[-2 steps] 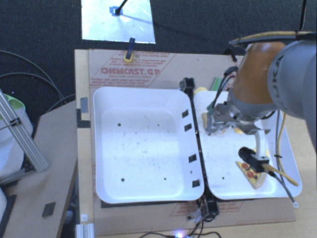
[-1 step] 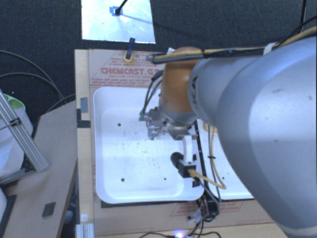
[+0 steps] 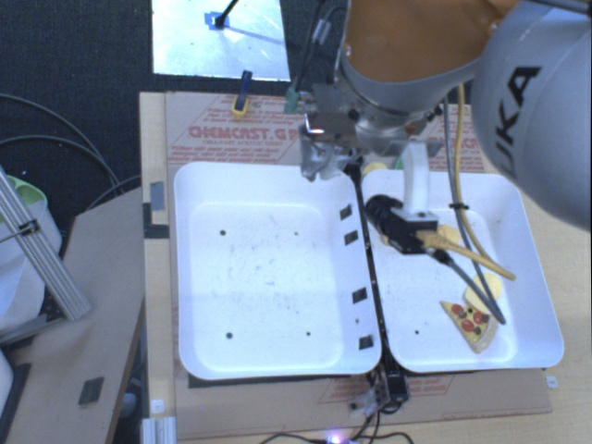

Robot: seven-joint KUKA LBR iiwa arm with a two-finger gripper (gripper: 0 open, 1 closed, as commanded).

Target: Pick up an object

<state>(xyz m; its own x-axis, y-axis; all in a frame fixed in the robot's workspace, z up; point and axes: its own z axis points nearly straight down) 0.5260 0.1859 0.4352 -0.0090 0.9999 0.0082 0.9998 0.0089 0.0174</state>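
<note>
Pick not yet made — gripper [image 3: 326, 160] hangs over the right bin's [image 3: 536, 340] far-left corner, finger state impossible to tell, while the pizza slice [image 3: 469, 320] lies ungrasped near its near-right corner.

shiny metal sheet [image 3: 218, 24] beyond bins; green cup [image 3: 26, 195] far left.

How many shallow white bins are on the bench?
2. The left shallow white plastic bin lies under the camera view's centre-left; the right shallow white plastic bin sits beside it, partly covered by the grey arm. They touch along the middle.
</note>
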